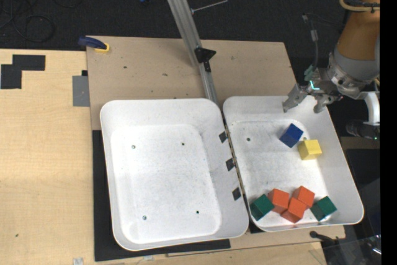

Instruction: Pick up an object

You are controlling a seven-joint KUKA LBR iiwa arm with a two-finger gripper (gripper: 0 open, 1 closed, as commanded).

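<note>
Green and orange blocks crowd the near edge of the right bin. Farther back, a blue block touches a yellow block. Above the far rim, the gripper hangs spread and holds nothing. A metal rail slants behind the left bin.

Single fixed cam, mounted above the bench, angled down over both white bins. Mid-range framing. Arm enters from frame right.

Wooden bench under two white bins
</note>
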